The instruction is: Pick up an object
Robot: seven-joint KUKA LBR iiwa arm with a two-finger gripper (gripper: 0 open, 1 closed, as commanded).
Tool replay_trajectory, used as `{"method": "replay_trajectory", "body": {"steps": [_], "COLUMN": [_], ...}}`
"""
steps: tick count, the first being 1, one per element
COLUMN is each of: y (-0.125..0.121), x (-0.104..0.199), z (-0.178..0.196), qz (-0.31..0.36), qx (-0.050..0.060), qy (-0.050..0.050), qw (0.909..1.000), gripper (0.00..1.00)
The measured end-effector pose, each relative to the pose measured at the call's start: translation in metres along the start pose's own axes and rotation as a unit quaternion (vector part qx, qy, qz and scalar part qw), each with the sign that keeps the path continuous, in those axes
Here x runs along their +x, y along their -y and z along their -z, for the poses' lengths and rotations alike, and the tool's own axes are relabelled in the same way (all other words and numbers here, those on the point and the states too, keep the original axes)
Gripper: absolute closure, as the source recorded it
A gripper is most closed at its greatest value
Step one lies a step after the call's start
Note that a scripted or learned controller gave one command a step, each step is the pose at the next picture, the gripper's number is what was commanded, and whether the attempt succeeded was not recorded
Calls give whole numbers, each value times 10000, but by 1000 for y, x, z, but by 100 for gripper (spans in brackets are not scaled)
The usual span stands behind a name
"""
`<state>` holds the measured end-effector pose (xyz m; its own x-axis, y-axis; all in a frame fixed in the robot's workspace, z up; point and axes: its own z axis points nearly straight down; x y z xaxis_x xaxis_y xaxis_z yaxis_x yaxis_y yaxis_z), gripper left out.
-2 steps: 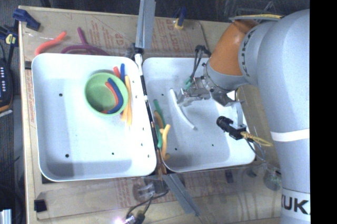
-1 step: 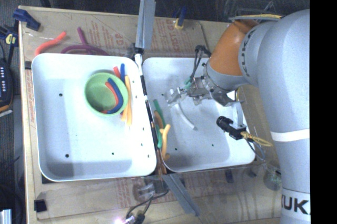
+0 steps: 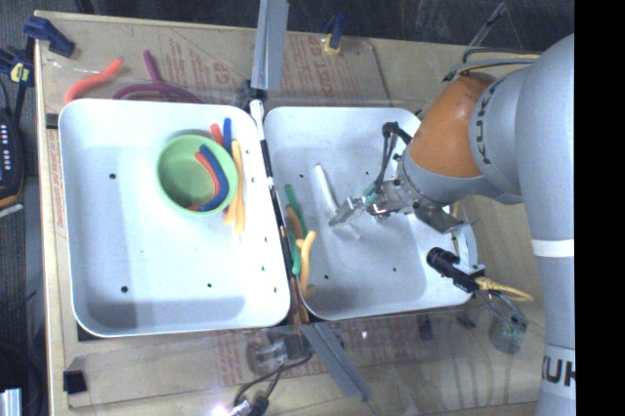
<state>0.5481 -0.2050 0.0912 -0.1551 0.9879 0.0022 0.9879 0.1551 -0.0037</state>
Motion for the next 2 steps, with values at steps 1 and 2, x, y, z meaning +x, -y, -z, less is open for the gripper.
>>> {"method": "replay_trajectory", "body": {"steps": [1,2], "y": [-18,-15], "x": [4,0], "z": [91,1], "qz": [-1190,-703], "qx": [-13,-12], "qy": [8,2], "qw": [9929,9975], "gripper": [0,0]}}
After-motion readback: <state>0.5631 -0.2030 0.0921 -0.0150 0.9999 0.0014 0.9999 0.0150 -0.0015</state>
